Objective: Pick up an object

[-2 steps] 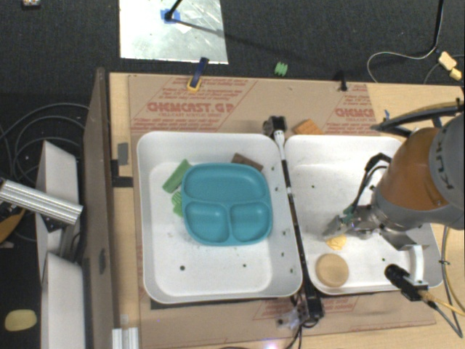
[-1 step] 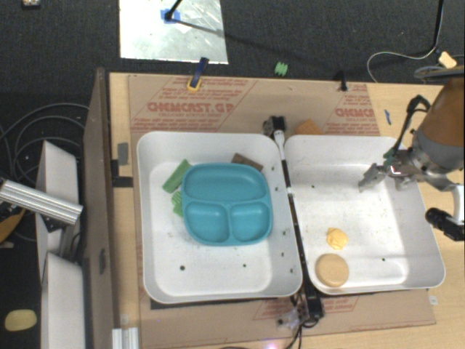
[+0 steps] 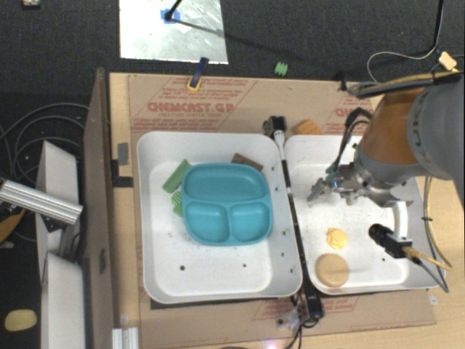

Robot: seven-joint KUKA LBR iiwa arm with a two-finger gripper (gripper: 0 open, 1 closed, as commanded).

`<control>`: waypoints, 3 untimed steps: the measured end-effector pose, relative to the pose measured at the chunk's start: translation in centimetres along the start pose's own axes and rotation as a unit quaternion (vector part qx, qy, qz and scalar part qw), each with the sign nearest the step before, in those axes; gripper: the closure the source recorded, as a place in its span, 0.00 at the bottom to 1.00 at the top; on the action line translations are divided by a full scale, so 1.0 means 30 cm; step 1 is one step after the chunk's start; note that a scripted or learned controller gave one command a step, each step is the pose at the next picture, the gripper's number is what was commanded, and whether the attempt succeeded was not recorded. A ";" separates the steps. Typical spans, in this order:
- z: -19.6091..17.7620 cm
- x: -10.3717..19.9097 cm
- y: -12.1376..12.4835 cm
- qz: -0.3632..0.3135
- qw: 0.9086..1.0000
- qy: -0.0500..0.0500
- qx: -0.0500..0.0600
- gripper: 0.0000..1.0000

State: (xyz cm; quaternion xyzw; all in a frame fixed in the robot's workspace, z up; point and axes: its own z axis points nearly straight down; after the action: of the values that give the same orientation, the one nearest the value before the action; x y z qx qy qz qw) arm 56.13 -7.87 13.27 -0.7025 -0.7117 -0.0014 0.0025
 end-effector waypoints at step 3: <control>-0.685 -0.231 -0.124 0.004 1.000 -0.005 -0.011 0.00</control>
State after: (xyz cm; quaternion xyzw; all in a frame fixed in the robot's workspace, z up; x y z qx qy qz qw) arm 52.53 -14.95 33.80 -0.7051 -0.7091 -0.0055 -0.0085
